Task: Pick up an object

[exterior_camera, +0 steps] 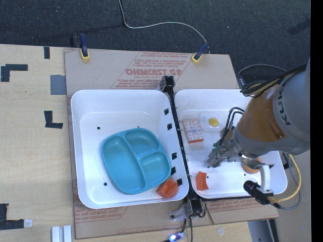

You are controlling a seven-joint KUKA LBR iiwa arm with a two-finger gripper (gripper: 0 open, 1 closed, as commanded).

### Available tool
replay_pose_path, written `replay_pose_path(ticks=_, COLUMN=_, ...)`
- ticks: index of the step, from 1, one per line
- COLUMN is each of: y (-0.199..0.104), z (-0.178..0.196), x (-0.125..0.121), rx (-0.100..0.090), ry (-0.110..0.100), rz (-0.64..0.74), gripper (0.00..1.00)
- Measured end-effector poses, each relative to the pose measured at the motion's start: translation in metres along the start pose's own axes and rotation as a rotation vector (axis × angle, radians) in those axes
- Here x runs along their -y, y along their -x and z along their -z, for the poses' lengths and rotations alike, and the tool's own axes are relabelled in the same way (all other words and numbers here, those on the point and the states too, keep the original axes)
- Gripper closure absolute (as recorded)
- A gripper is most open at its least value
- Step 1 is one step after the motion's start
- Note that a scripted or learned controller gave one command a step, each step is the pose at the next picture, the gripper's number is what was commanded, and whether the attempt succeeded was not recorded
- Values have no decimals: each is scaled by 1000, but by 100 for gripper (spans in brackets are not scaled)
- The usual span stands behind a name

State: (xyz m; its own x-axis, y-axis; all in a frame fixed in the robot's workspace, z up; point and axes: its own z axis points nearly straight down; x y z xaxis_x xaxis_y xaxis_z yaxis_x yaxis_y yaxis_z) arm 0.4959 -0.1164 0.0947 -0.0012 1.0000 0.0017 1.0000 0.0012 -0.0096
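My gripper [216,158] reaches down into the right bin [229,97], near its middle, with the grey and orange arm above it. A small orange block [201,181] lies just below and left of the gripper, near the bin's front edge. A pale packet with red print [192,130] lies up and left of the gripper. A clear round piece with a yellow centre [212,121] sits above the gripper. An orange thing [250,166] peeks out from under the wrist at the right. Nothing shows between the fingers.
The left bin [83,135] holds a blue divided plate [135,159] and an orange block [168,188] at its front right corner. A black divider [174,130] runs between the bins. A white cable crosses the dark floor behind the bench.
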Motion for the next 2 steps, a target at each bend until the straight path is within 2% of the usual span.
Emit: replay_pose_path(ticks=2, y=5, z=117, x=-7, rx=3, ry=11, rz=1, gripper=100)
